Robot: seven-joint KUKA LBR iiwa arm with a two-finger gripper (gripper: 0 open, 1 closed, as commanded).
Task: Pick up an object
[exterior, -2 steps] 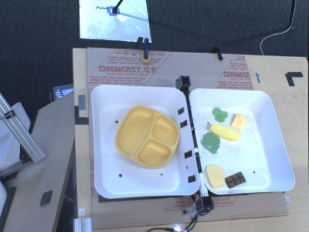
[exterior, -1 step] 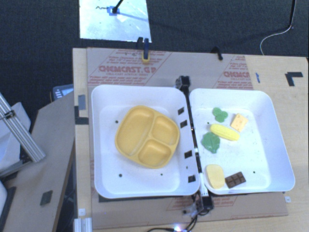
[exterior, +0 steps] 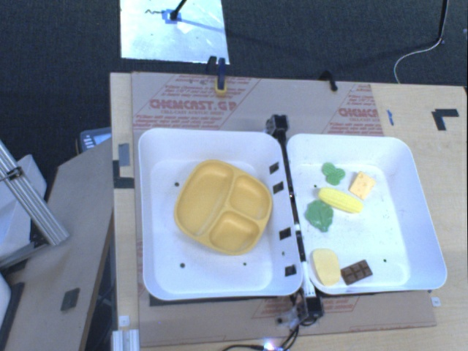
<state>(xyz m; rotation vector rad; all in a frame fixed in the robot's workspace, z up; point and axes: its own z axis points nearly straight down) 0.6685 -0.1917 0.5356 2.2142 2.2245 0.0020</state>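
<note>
Wooden bench (exterior: 183,97) with printed brown sheet (exterior: 307,101) on top; two shallow white bins touching side by side: left bin (exterior: 157,269), right bin (exterior: 417,196).

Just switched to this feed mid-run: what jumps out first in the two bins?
The big yellow divided plate dominates the left bin. The right bin holds small toy foods: a corn cob between two green pieces, a cheese wedge, and near the front a pale yellow piece beside a chocolate bar.
</note>
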